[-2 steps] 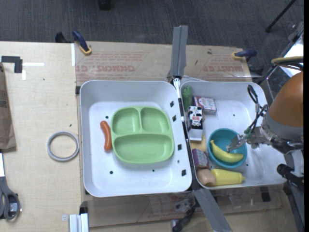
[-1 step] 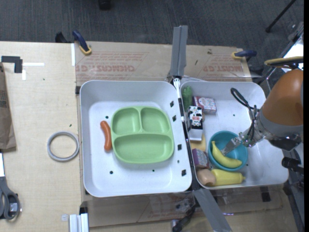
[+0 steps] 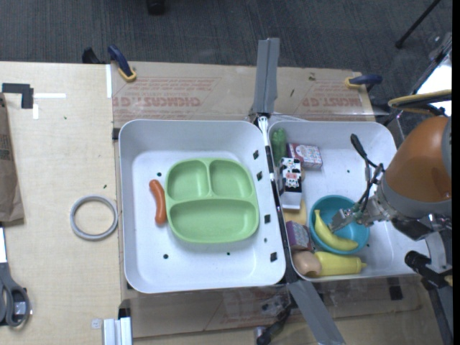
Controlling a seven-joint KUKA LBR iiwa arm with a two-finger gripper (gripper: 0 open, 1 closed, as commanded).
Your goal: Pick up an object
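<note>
My gripper (image 3: 350, 218) hangs low over the teal bowl (image 3: 331, 207) in the right bin (image 3: 338, 129), at the bowl's right side. A yellow banana (image 3: 333, 236) lies across the bowl's front rim, just left of and below the gripper. In front of the bowl lie a yellow object (image 3: 339, 264) and a tan rounded object (image 3: 307, 264). Along the right bin's left wall sit a purple item (image 3: 297, 234), a black-and-white carton (image 3: 290, 175), a small pink box (image 3: 307, 155) and a green item (image 3: 278, 139). The arm's orange band (image 3: 425, 165) is at the right.
The left bin (image 3: 131, 192) holds a green divided plate (image 3: 212, 200) and an orange sausage-shaped toy (image 3: 157, 201) beside it. On the bench to the left lie a grey ring (image 3: 94, 216), scissors (image 3: 13, 305) and a brown bag (image 3: 8, 171).
</note>
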